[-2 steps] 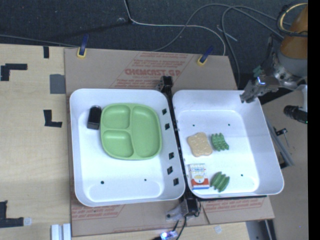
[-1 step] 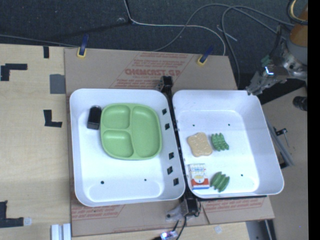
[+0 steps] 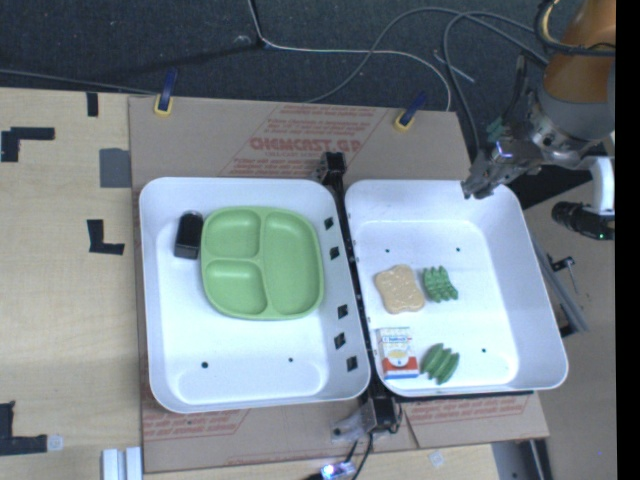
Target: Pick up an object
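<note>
End effector [image 3: 480, 183] hangs over the right bin's [image 3: 520, 268] far corner; finger state unreadable. Toy cracker [image 3: 400, 289] lies mid-bin, just beside a green pea pod [image 3: 438, 284]. Likely light, stiff, flat plastic; judged best pinched across its narrow sides.

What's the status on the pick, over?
Tool hovering at the right bin's far right corner, holding nothing. Cracker, green toys and carton untouched in that bin. Nothing in the way.
</note>
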